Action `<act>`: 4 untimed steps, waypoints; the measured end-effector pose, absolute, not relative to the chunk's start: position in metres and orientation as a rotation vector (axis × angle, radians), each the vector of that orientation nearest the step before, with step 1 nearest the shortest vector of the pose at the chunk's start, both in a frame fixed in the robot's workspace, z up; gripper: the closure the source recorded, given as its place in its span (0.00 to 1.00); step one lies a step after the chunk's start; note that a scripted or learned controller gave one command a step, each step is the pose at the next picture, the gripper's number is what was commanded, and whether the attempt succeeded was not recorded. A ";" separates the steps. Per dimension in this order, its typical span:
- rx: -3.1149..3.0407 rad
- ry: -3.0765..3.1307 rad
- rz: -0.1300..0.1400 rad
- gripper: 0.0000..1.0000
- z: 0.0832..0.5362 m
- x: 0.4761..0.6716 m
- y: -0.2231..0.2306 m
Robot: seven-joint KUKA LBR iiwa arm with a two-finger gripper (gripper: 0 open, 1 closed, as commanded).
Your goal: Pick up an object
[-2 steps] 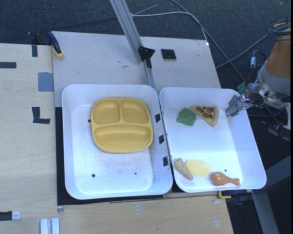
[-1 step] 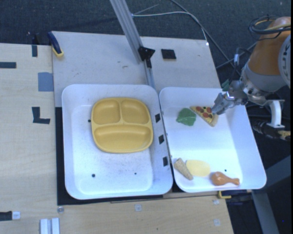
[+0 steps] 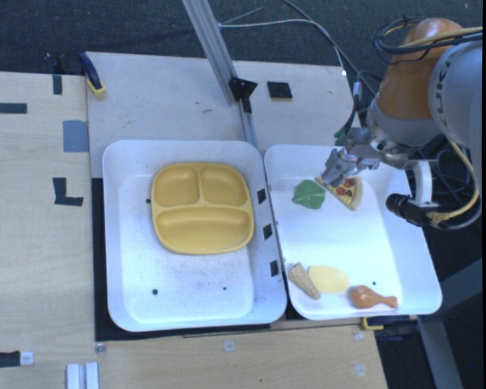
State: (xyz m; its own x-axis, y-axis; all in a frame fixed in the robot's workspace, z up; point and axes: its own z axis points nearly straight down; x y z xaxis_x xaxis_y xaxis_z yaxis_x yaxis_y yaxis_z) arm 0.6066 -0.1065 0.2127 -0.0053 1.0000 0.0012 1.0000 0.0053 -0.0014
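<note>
One partial "KU" on arm [image 3: 462,71]

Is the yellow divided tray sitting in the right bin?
No, the yellow divided tray lies in the left bin, beside the right bin.

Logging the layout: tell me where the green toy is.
The green toy lies in the right bin, near its upper left, beside the pizza slice under the end effector.

Yellow divided tray [image 3: 202,207] in the left white bin [image 3: 121,241], blue-yellow item, perhaps a clamp [image 3: 92,74], beyond it
</note>
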 end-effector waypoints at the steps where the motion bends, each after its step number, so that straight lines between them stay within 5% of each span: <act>1: -2.215 -2.226 0.000 1.00 0.224 0.606 -0.053; 4: -2.214 -2.227 0.000 1.00 0.217 0.616 0.101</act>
State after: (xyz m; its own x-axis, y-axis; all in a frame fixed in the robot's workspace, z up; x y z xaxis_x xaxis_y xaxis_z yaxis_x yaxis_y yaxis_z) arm 0.6162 0.1007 0.2172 -0.0055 1.0000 0.0012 1.0000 0.0055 -0.0008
